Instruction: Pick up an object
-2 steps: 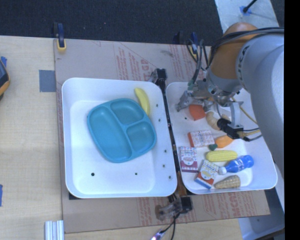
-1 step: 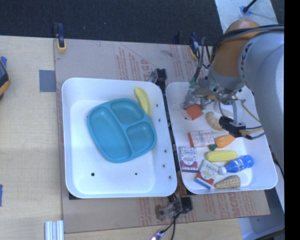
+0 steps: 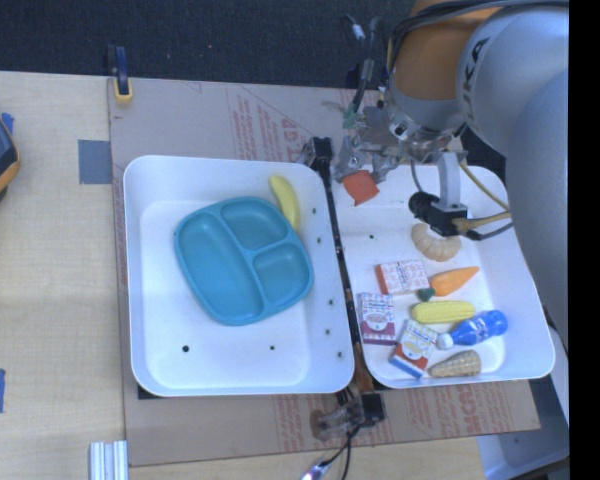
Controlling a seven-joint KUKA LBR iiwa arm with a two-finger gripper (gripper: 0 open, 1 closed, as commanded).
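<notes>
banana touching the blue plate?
Touching. The camera view shows the banana in the left bin, its lower end lying against the blue plate's upper right rim with no white gap between them.

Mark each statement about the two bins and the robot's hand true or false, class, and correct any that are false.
1. The blue divided plate lies in the left bin. True.
2. The banana lies inside a compartment of the blue divided plate. False: it lies beside the plate's upper right edge, on the bin floor.
3. The carrot is in the right bin. True.
4. The hand is over the left bin's lower left corner. False: it is at the top of the right bin, near the orange-red piece.
5. The corn cob lies above the blue bottle end in the left bin. False: both are in the right bin.
</notes>
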